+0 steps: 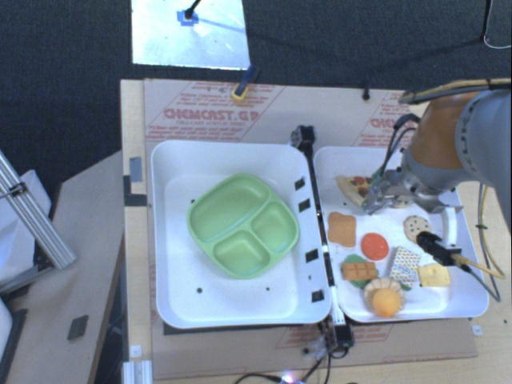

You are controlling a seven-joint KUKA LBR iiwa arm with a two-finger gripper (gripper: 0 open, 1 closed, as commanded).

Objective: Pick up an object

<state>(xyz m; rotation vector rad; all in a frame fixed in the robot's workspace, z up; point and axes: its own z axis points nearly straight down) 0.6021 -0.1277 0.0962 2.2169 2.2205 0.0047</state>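
The right bin holds several toy foods. A pizza slice lies at its far left, an orange toast piece below that, a red round slice in the middle and a spotted cookie to the right. Nearer the front are a waffle piece, an orange fruit, a checkered packet and a yellow cheese block. My gripper is low in this bin, right beside the pizza slice's right end and above the red slice.
In the left bin rests a green divided plate. A black clip-studded divider separates the two bins. The grey and orange arm crosses the right bin's far right side, with cables trailing over its right rim.
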